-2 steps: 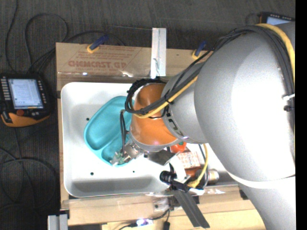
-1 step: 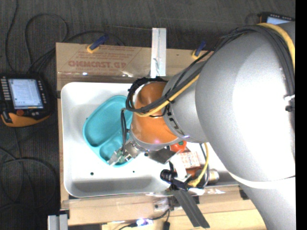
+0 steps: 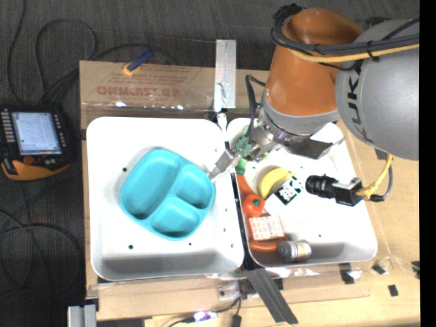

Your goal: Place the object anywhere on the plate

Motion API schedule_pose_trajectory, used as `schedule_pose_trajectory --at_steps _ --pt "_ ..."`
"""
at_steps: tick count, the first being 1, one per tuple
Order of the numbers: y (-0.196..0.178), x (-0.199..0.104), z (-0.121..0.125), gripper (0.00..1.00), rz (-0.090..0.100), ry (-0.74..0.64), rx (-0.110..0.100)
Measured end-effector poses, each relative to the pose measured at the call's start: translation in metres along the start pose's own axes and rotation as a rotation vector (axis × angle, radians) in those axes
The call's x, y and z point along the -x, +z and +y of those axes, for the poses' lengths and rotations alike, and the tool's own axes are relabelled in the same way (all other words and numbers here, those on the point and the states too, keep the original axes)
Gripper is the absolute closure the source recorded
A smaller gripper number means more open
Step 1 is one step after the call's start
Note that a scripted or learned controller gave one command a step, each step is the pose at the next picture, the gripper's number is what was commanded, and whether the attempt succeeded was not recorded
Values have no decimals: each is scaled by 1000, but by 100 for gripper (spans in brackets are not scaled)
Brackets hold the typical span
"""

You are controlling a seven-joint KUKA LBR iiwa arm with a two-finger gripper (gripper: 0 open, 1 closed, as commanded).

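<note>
A turquoise plate with three compartments lies in the left bin. My gripper hangs over the wall between the two bins, at the plate's upper right edge, its tip pointing down and left. A small green thing shows close against the gripper body; I cannot tell whether it is held. In the right bin lie a yellow banana-shaped object, an orange object, a red and white box, a grey can and a black and white cube.
The arm's orange band and grey body cover the right bin's far part. A black cylinder with a cable juts over that bin. A cardboard sheet lies behind the left bin, and a handheld controller lies at far left.
</note>
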State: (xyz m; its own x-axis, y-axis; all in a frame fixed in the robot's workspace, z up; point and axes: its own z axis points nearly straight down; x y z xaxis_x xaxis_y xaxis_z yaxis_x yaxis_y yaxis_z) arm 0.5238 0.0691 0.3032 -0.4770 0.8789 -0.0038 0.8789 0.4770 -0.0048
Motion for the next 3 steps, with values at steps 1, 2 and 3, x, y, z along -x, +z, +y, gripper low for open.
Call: schedule_pose_trajectory --at_steps 1,2,3 --pt "-7 1 1 100 -4 1 -6" --pt "94 -34 -5 100 5 103 -3" --pt "146 -123 19 100 6 14 -4"
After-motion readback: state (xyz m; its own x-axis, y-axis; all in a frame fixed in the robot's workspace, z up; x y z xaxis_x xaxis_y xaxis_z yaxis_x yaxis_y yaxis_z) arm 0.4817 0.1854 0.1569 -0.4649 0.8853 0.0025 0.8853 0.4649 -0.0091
